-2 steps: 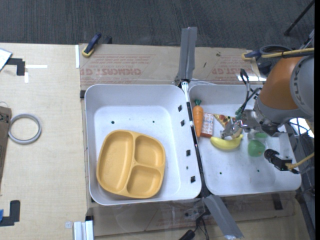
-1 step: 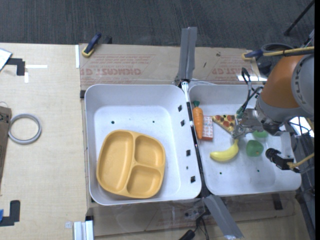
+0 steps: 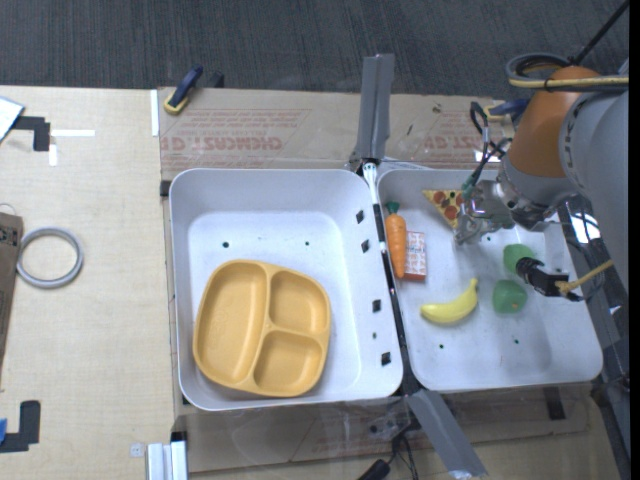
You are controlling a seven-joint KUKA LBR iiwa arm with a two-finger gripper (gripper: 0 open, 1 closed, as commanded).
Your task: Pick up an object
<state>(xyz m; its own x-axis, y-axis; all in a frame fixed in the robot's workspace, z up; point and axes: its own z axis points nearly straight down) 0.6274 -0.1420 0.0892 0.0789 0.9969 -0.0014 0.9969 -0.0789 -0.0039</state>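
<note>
Objects for picking lie in the right bin (image 3: pixel 560 368), which shares the light wooden table (image 3: pixel 90 318) with the left bin (image 3: pixel 190 228); dark carpet (image 3: pixel 250 18) runs beyond the table's far edge. A roll of grey tape (image 3: pixel 47 257) rests near the table's left edge, and a blue-and-yellow tool (image 3: pixel 183 89) lies at its far edge. The left bin holds a yellow divided plate (image 3: pixel 264 328) toward its near side. In the right bin, a carrot (image 3: pixel 396 240) and a small red-and-white packet (image 3: pixel 415 255) lie along the left wall, a pizza slice (image 3: pixel 442 204) sits near the far wall, a banana (image 3: pixel 452 304) is mid-bin, and two green pieces (image 3: pixel 512 280) lie right of it. The gripper (image 3: pixel 470 223) hangs just beside the pizza slice; whether its fingers are apart or together I cannot tell. The right bin's near half is bare.
</note>
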